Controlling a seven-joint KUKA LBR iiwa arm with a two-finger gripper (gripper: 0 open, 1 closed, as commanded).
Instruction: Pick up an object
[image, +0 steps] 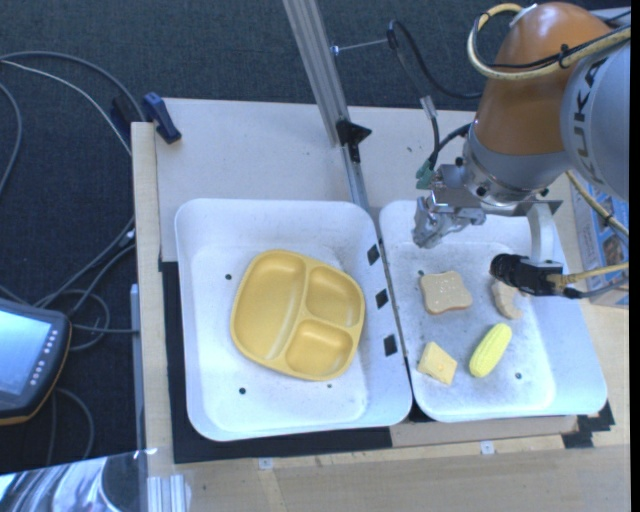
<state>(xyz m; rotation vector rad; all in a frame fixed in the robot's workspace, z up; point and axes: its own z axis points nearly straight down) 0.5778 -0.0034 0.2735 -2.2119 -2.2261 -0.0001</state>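
So the hand (432, 228) hangs over the far-left corner of the right bin (560, 395), and whether it is wide or narrow I cannot tell from this angle; nothing shows between its tips. Just below it in the view, a little to the right, lies the toast slice (445, 292), flat on the bin floor. Further down sits the cheese wedge (437, 363), with the yellow corn cob (490, 349) beside it to the right, tilted. Off to the hand's right, a pale bread piece (504, 299) rests by a black fitting on the arm. Away to the hand's left, the left bin (200, 240) carries a yellow divided plate (297, 315). Both bins sit on the worktop (250, 140).
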